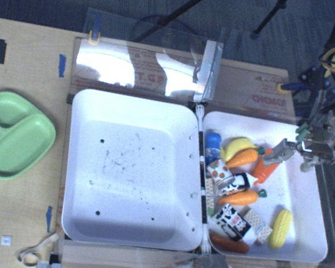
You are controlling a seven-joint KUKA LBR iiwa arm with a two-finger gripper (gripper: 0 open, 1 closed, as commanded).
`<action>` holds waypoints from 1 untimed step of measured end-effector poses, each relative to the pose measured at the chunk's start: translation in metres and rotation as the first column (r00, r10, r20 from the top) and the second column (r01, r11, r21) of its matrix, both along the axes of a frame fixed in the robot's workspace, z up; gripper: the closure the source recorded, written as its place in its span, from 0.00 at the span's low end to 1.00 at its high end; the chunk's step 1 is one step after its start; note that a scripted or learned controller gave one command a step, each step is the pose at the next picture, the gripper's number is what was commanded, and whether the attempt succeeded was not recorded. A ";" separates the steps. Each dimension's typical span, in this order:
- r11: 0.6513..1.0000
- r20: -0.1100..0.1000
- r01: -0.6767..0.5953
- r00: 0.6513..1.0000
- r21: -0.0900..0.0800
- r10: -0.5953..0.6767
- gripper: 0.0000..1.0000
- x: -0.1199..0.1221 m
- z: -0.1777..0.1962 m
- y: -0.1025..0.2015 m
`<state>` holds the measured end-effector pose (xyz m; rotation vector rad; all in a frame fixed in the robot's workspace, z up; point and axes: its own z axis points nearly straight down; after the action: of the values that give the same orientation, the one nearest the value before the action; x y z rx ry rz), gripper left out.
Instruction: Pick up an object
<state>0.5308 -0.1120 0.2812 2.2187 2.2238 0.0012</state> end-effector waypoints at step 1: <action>1.000 0.000 0.000 1.000 0.000 0.000 0.00 0.000 0.000 0.000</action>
<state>0.5308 -0.1120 0.2812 2.2187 2.2238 0.0011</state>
